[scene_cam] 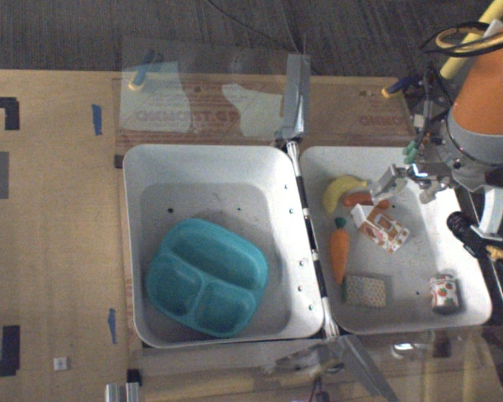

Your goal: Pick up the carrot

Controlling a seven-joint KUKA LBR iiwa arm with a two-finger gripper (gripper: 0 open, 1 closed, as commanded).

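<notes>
**Orange toy carrot waits at the bin wall, untouched**

White plastic, twice over: two shallow bins side by side on the bench. In the left bin [151, 174], a teal divided tray [205, 276], tilted, toward 6 o'clock. In the right bin [474, 304], a scatter of small play food. Grey and orange arm [486, 99] reaching in from 3 o'clock, its gripper [400, 178] hovering near the bin's 12 o'clock rim, just above a yellow banana [342, 191] and a red sausage-like piece [362, 198]. Jaw spread impossible to judge from this angle; nothing visibly pinched between them. Red-and-white carton [384, 229] near the bin's centre; speckled tan sponge-like block [365, 291] at 6 o'clock; small printed can [443, 292] at 4 o'clock. Carrot [339, 254] lying lengthwise against the 9 o'clock wall, green top toward 12, tip toward 6, apart from the gripper. Probably light, stiff and smooth, so liable to slip or roll; best taken across the thick upper body, though the wall alongside leaves little room for a finger.
</notes>
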